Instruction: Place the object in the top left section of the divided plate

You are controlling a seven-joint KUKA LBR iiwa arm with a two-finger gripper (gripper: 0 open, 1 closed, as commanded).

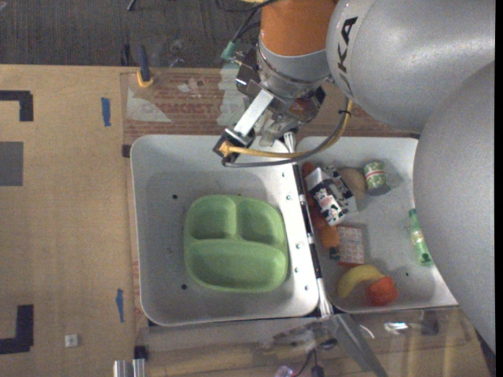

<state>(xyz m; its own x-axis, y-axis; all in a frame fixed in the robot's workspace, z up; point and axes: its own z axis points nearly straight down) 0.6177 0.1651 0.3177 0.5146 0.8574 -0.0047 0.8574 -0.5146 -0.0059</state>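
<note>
The green divided plate (236,267) lies flat in the left bin (157,210), a little toward 4 o'clock of that bin's middle. It has two small sections on its 12 o'clock side and one wide section on its 6 o'clock side. The top left section (212,218) shows bare green.

The gripper (283,132) hangs over the 1 o'clock corner of the left bin, just by the wall where the two bins meet. It is well apart from the plate, at 1 o'clock of it. Whether the gripper is apart or together I cannot tell, and nothing can be made out in its grasp. The arm (299,22) comes down to it from 12 o'clock, its orange band above the wrist.

The loose things all lie in the right bin (393,218); which of them the task means cannot be told. A small can (376,176) sits at 12 o'clock. A black-and-white carton (334,199) lies at 10 o'clock, near the gripper. An orange piece (326,230) sits at 9 o'clock against the bin wall, touching the carton. A pink packet (351,244) lies just beside it, toward 8 o'clock. A banana (357,277) lies at 7 o'clock, with a red fruit (383,290) touching it at 6 o'clock. A green bottle (419,238) lies at 3 o'clock, apart from the rest.
</note>
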